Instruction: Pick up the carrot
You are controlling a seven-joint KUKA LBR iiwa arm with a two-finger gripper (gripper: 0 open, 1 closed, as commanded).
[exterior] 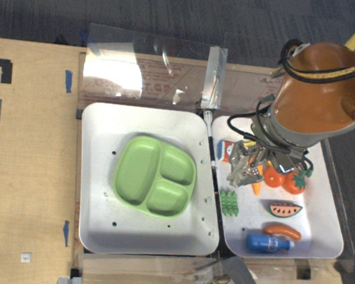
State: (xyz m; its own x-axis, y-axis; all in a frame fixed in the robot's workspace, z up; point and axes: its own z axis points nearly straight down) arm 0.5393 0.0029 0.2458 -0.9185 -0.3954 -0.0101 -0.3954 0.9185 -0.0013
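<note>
The arm comes in from the right, its orange band (321, 89) bulking over the top of the right bin (327, 235), with black and yellow cables looped around it. Below the band the gripper (244, 169) hangs low over the upper left part of that bin, a tangle of grey metal links and fingers. Whether the claw is wide or narrow I cannot tell, since the metal parts blur together from this slant.

The carrot (258, 185) lies in the right bin just beside the gripper's lower right side, a small orange cone with its tip pointing down; its upper part is hidden behind the metal, so I cannot tell whether it is touched or gripped. Just to its right sit two tomatoes (285, 179) with green tops, close together. Below them lies a watermelon slice (284, 209), then a sausage (283, 231), and a blue bottle (269, 243) on its side near the bin's front edge. A small green leafy piece (229, 202) lies near the left wall of this bin, below the gripper.

The left bin (97, 218) holds a light green divided plate (154, 176) with three compartments, set near the middle
</note>
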